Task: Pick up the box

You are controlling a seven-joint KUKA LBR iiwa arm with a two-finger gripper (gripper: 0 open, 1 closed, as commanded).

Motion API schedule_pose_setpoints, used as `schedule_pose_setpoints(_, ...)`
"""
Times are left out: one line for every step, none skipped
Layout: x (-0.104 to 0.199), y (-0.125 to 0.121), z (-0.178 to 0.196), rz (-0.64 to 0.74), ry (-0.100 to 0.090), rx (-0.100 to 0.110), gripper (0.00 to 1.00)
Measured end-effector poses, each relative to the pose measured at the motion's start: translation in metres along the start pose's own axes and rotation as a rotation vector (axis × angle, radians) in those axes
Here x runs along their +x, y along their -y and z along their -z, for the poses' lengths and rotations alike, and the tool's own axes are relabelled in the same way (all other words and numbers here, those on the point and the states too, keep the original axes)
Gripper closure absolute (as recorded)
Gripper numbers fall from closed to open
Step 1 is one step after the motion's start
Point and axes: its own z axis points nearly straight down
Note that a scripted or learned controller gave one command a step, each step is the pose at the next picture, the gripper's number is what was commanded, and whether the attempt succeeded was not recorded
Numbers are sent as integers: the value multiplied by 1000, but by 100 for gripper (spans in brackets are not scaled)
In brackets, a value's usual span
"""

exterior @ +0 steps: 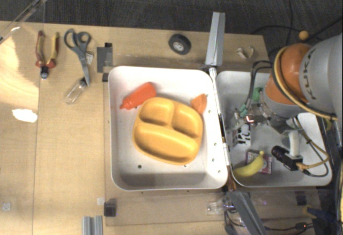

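Lying in the right bin (236, 81) near its front edge, the box (263, 164) is small, dark and mostly hidden under a banana (250, 166), so its long axis cannot be told. The arm (313, 76) reaches in from the right, wrist bent down, with the gripper (242, 131) low beside the bin's left wall, just behind the banana; its state cannot be made out.

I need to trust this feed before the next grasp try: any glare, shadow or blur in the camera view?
Camera view: a bright glare patch washes out the bench at far left; the left bin is evenly lit with soft shadow along its near wall; the right bin is shaded under the arm, so the gripper looks murky; focus is otherwise sharp.
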Motion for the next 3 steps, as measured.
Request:
schedule_pose_setpoints(1, -3, 12, 4, 0, -6, 100)
schedule_pose_setpoints(-2, 56, 158, -149, 1, 1, 100)
schedule_pose_setpoints(-2, 56, 158, -149, 1, 1, 0)
